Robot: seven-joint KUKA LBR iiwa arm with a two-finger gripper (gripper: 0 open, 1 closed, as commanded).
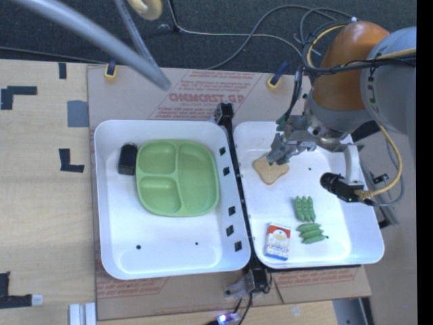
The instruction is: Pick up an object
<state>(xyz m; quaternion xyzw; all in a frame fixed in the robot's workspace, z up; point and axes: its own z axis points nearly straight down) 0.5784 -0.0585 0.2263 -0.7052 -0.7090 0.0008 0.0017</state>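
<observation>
My gripper hangs over the back of the right bin, its fingertips right at the upper edge of a tan toast-shaped piece. The toast lies flat on the bin floor and I cannot make out whether the tips touch it. Two green pea pods lie near the bin's middle right. A small white and red packet rests near the front edge. In the left bin sits a green divided plate with a small black block beside its left rim.
A black divider with clips separates the two bins. The arm's orange band and cables loom over the right bin's back right corner. A grey pole crosses the upper left, above the bench.
</observation>
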